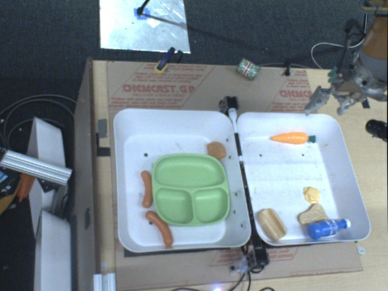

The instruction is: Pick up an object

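Two metal fingers of the gripper (331,100) splay open above the smooth tapered carrot (290,138).

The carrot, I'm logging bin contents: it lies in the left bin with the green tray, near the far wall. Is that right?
Not quite. The camera view shows the carrot in the right bin, near its far wall; the green tray sits in the left bin.

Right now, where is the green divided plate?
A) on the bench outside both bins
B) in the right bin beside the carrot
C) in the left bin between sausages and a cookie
C: the green divided plate lies in the left bin, sausages to its left.
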Controlling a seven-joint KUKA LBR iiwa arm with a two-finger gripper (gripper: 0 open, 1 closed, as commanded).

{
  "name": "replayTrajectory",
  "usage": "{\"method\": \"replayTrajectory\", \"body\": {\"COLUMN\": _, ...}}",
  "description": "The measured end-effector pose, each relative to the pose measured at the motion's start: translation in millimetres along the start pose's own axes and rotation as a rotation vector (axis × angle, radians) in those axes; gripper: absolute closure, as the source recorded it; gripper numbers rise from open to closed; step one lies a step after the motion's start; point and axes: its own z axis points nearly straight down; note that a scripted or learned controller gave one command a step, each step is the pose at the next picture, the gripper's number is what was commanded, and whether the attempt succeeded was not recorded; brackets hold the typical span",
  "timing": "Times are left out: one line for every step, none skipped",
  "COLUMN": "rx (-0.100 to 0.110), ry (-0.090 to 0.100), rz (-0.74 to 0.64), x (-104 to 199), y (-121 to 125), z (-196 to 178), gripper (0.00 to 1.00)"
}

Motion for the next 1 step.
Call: {"method": "replayTrajectory", "body": {"rx": 0.002, "ry": 0.000, "rz": 0.002, "x": -22.0, "y": -2.9, "z": 67.6, "gripper": 0.00}}
